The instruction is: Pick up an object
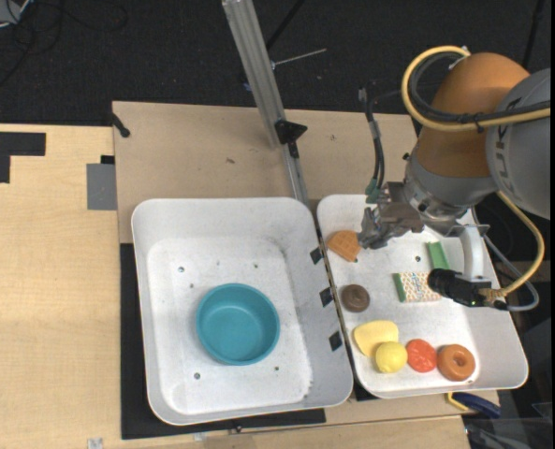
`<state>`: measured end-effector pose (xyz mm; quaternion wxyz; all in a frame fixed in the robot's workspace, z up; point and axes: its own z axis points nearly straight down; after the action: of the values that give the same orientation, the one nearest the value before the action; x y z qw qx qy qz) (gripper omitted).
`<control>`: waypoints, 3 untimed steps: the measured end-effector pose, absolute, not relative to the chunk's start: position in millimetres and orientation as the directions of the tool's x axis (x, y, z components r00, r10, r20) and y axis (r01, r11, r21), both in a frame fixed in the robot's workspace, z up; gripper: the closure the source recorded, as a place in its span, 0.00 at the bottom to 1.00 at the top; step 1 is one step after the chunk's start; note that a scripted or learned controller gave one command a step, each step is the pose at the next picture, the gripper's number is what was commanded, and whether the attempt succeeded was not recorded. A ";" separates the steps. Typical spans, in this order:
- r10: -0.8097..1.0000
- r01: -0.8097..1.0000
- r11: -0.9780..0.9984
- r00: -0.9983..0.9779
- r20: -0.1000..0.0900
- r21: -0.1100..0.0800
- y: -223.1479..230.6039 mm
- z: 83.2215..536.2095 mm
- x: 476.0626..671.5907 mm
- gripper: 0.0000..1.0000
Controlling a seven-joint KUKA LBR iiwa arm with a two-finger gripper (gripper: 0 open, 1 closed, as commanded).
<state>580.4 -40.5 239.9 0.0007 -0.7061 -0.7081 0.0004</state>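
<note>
Teal bowl (239,323) sits in left bin (165,227)

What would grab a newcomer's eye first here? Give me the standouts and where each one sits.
The teal bowl stands out, alone in the left bin. Next comes the grey arm with its big orange band, reaching in from the right so that its end effector hangs over the far left of the right bin, beside an orange-brown piece. Along that bin's near edge lies a bright row: two yellow pieces, a red one and a doughnut.

1 fixed overhead camera, slanted down, both bins (165,223) framed
</note>
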 end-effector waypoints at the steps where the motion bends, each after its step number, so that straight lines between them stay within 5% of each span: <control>1: 1.000 1.000 0.003 -0.003 0.000 -0.001 0.4 230.2 597.0 1.00; 3: 1.000 1.000 0.002 -0.002 0.000 -0.001 85.3 229.3 639.7 1.00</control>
<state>639.7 85.3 229.3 0.0002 -0.7064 -0.7078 0.0002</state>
